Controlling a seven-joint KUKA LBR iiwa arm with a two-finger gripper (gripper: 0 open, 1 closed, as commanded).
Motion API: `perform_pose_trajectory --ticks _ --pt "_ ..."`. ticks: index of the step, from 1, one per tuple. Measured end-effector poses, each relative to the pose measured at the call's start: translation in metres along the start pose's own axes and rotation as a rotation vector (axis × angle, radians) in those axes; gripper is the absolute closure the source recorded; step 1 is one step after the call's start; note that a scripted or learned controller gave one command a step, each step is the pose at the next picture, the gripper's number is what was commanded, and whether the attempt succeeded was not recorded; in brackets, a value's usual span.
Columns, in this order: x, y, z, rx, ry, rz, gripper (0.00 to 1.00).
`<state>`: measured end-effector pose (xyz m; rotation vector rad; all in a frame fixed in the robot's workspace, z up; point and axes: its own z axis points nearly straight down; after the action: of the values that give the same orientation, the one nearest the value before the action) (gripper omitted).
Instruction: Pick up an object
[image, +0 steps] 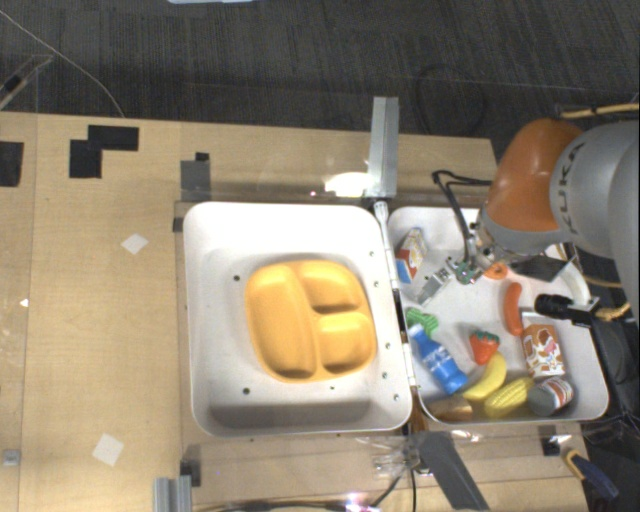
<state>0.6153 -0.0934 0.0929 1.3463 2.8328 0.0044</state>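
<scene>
So there are 2 white bins side by side: the left bin (205, 300) and the right bin (596, 385). The left one has just 1 yellow divided tray (308, 318) in it. The right one's way busier: 1 banana (487, 378), 1 corn cob (508, 396), 1 blue bottle (440, 361), 1 strawberry (483, 346), 1 orange sausage-looking thing (513, 306), 1 printed can (545, 356), and 1 small white bottle (408, 254).

Looked like a robotics lab: wood bench (90, 330) w/ black marker patches (103, 147), two white bins (205, 300) bolted in metal brackets (384, 145), loose cables (455, 195), grey-orange industrial arm (560, 190), dark carpet floor (250, 50) behind.
</scene>
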Motion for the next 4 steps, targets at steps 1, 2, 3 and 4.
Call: perform_pose_trajectory --ticks 1,2,3,4 --pt "-0.001 0.003 -0.014 -0.007 -0.007 -0.005 1.00" --pt "-0.001 0.003 -0.013 -0.007 -0.007 -0.005 0.00" --pt "-0.002 0.006 -0.027 -0.014 -0.013 -0.009 1.00" --pt "-0.016 0.038 -0.163 -0.011 -0.012 -0.082 1.00"
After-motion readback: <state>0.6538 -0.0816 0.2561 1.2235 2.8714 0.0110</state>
